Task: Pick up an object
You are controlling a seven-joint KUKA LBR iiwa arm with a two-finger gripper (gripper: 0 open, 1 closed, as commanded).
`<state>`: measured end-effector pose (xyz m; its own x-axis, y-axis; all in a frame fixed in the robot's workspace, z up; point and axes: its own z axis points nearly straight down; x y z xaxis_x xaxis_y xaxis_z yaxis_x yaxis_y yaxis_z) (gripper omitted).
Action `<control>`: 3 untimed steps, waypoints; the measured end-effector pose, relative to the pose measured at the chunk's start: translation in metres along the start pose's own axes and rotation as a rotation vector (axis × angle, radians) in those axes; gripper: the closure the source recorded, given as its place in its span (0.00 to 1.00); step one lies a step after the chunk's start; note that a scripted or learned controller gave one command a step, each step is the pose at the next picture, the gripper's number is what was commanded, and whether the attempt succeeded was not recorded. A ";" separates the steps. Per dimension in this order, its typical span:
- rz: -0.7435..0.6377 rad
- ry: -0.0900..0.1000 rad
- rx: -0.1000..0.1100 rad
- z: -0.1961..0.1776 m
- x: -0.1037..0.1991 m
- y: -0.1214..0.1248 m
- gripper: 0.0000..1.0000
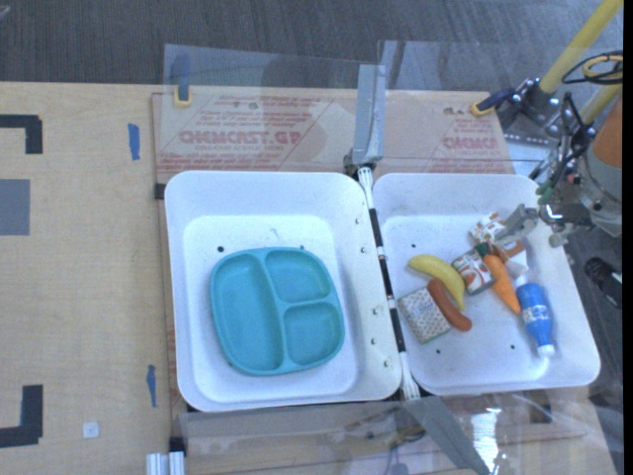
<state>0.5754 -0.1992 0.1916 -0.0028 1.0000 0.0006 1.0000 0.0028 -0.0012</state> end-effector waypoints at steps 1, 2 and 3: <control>-0.097 -0.003 -0.005 0.087 -0.013 -0.031 0.00; -0.094 -0.003 -0.008 0.078 -0.015 -0.031 1.00; -0.076 -0.001 -0.003 0.001 0.112 -0.004 1.00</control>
